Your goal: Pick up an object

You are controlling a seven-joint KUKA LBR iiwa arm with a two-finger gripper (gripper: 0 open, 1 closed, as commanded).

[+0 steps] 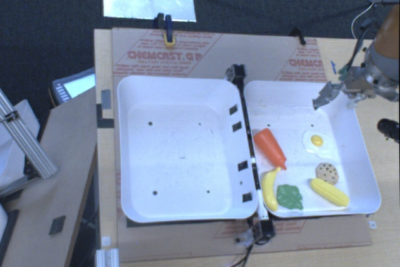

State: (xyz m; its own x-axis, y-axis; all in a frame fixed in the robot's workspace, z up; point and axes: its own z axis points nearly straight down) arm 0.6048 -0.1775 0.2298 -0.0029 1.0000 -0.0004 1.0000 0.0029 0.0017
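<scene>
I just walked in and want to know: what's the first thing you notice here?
The bright toy food huddled in the right white bin: an orange plastic carrot, a fried egg, a yellow banana, a green leafy piece, a cookie and a corn cob. The grey gripper hangs above that bin's far right corner.

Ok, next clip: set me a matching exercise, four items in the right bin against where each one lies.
Things:
1. carrot
2. egg
3. corn
4. banana

Places:
A. near the bin's front right corner
B. against the divider, at the front
C. by the divider, behind the banana
D. mid-bin, right of the carrot

Pairs: 1-C, 2-D, 3-A, 4-B
</scene>
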